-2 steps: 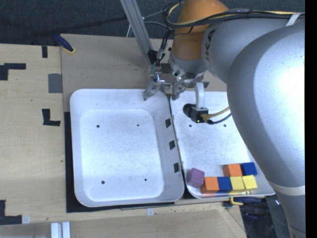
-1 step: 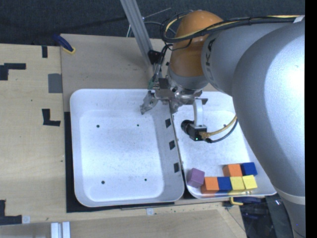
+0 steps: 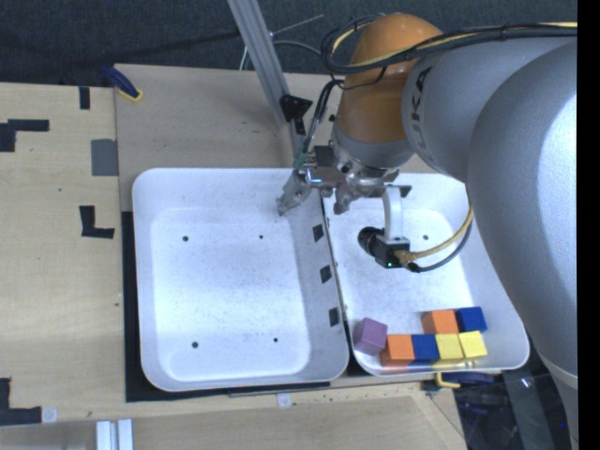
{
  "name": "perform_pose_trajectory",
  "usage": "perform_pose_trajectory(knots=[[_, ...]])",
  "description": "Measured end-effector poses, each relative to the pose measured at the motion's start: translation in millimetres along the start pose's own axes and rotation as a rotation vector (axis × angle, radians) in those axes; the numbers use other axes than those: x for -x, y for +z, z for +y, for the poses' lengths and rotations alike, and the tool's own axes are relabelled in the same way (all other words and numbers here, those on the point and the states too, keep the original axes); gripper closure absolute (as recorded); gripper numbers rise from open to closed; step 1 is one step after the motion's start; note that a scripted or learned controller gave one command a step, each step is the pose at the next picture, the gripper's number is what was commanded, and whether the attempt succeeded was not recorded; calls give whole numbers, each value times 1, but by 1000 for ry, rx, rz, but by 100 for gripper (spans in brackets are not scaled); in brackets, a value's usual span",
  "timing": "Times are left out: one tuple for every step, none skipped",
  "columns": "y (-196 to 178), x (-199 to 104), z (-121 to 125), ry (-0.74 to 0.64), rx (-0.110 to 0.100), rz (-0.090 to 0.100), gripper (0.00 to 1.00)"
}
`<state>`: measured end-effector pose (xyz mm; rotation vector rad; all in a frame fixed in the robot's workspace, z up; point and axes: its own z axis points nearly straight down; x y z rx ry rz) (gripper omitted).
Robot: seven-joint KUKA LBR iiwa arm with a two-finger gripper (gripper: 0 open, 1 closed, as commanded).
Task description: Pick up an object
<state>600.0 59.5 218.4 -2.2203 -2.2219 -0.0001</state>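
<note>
Blocks lie well toward the near edge from the end effector

We find the end effector (image 3: 314, 193) over the bins' divider, grip state indeterminate; the blocks (image 3: 431, 337) cluster in the right bin's (image 3: 487, 279) near corner

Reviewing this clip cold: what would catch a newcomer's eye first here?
The big grey arm with its orange band fills the right and upper middle, its pincer above the divide between the two bins. Next, the coloured blocks, with a purple block beside them, clustered at the near edge of the right bin.
</note>
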Motion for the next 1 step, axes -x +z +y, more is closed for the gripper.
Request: perform_pose_trajectory(knots=[[28, -15, -9, -1, -5, -2, 0]])
